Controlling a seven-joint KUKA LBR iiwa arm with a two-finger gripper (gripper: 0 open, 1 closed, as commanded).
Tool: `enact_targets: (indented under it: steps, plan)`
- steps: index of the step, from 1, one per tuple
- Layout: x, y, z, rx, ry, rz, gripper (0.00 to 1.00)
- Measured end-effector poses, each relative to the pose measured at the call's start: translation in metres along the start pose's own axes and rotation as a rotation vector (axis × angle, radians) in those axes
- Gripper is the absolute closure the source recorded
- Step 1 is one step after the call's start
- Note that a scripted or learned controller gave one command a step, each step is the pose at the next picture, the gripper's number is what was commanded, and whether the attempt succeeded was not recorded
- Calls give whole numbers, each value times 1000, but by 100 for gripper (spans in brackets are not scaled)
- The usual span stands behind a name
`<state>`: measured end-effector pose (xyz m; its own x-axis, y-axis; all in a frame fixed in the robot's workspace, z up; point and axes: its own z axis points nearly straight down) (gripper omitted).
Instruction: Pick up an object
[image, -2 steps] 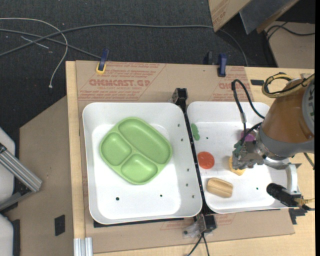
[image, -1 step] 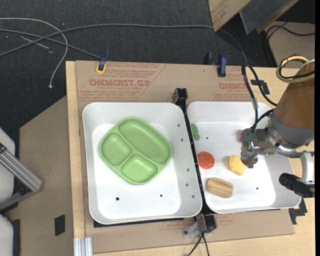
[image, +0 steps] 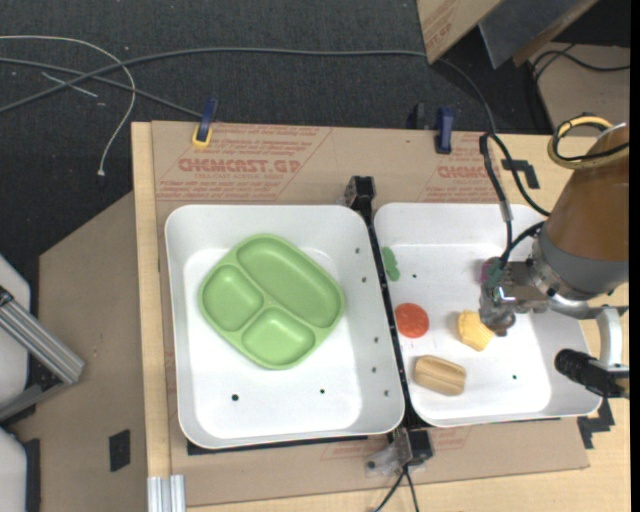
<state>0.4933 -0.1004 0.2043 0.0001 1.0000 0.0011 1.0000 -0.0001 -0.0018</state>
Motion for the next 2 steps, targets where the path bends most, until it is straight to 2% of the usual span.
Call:
enact_targets:
  steps: [1, 2]
  plan:
    - [54, 13, -13, -4, 1, -7, 100]
    - [104, 12, -18, -3, 1, -6, 100]
